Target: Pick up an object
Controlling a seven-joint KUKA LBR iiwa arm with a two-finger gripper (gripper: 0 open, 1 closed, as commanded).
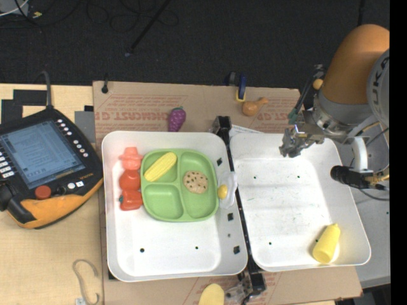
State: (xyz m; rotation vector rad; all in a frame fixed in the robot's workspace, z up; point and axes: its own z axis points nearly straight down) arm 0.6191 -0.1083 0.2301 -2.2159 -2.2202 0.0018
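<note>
In the left bin [165, 259] a green divided plate [166, 203] carries a yellow corn cob [159, 166] and a chocolate-chip cookie [196, 182]. A red-orange toy figure [130, 178] lies along the plate's left side. A small yellow piece [223, 192] rests at the plate's right rim. A yellow toy [327, 243] lies in the near right corner of the right bin [292, 196]. My gripper [292, 146] hangs over the far edge of the right bin, with nothing seen between its fingers.
Behind the bins on the cardboard lie a purple grape bunch [177, 117] and an orange toy [253, 106]. A teach pendant [41, 164] lies left of the bins. Another yellow object [212, 293] sits at the front edge.
</note>
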